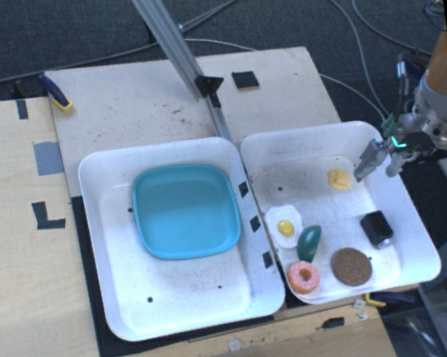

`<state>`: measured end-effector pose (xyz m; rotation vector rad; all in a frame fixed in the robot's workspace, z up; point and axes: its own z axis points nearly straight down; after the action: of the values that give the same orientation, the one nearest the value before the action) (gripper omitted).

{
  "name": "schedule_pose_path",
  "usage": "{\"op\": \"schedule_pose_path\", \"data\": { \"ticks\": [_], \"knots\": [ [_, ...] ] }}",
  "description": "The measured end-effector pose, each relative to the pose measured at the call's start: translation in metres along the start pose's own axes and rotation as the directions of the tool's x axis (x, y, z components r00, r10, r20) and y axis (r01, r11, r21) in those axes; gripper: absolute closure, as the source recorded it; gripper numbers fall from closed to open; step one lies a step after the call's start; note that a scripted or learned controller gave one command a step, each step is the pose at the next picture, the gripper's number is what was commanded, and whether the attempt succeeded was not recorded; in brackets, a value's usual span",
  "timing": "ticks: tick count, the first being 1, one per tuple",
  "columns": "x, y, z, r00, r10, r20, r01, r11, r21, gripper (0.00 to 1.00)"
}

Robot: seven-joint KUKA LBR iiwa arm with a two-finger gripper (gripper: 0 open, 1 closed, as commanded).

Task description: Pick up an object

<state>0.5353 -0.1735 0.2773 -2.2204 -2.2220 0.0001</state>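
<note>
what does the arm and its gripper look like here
At the view's right edge, the arm's wrist is pale grey metal with an orange band above it. The gripper is a dark grey, slim, finger-like piece slanting down and left from a blocky head, where a small teal light glows. Thin dark cables run beside the wrist.

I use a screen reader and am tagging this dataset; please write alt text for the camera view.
A grey robot arm's end effector hovers over the right white bin, near a small yellow piece; the bin also holds a toy fried egg, pink doughnut, brown disc and black block. The left white bin holds a square teal plate.
</note>
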Motion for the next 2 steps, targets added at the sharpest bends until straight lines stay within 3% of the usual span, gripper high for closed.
{"op": "schedule_pose_path", "data": {
  "ticks": [1, 2],
  "knots": [
    [0.000, 0.000, 0.000, 1.000, 0.000, 0.000, 0.000, 1.000, 0.000, 0.00],
    [-0.004, 0.001, 0.062, 1.000, 0.001, -0.001, -0.001, 1.000, 0.006, 0.00]
  ]
}}
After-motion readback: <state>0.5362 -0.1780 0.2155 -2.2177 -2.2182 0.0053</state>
